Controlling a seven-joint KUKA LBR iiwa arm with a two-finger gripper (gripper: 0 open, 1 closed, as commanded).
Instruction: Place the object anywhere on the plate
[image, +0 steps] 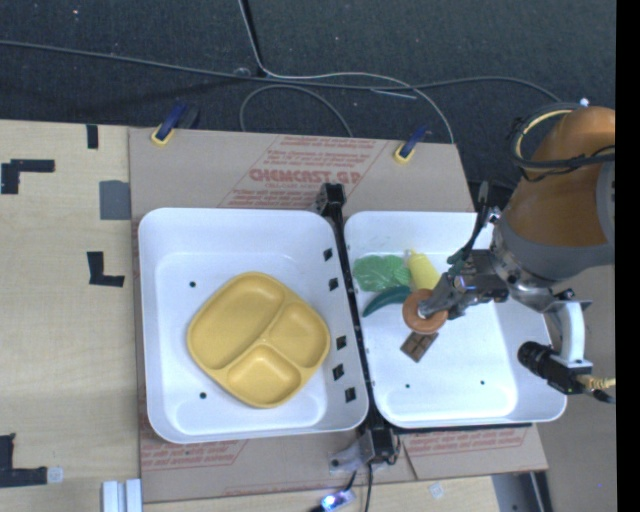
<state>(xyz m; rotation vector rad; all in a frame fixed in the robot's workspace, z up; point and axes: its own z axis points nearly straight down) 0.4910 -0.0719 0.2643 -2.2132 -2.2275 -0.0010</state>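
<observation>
Nearest the lens, at the 3 o'clock side, stands the arm (560, 190), grey with an orange band, its wrist bent down over the right bin (500, 400). Reaching toward 9 o'clock from that wrist, the gripper (432, 312) hangs above the left half of this bin, just over a small round orange-brown object (424, 318); whether the tips are spread or pressed together cannot be told, as the gripper's own body hides them, nor can it be told whether the round piece is in contact with them. Touching that piece at its 6 o'clock lies a small dark brown block (419, 346) on the bin floor. At 10 o'clock from the gripper sits a crumpled light green item (380, 272), with a yellow object (422, 268) just beside it at its 3 o'clock and a dark green curved piece (384, 299) just below. Over in the left bin (160, 300), at 9 o'clock and well apart from the gripper, rests the yellow plate (258, 338), divided into three compartments. Both bins stand side by side on a cardboard sheet (300, 165) on the bench.
</observation>
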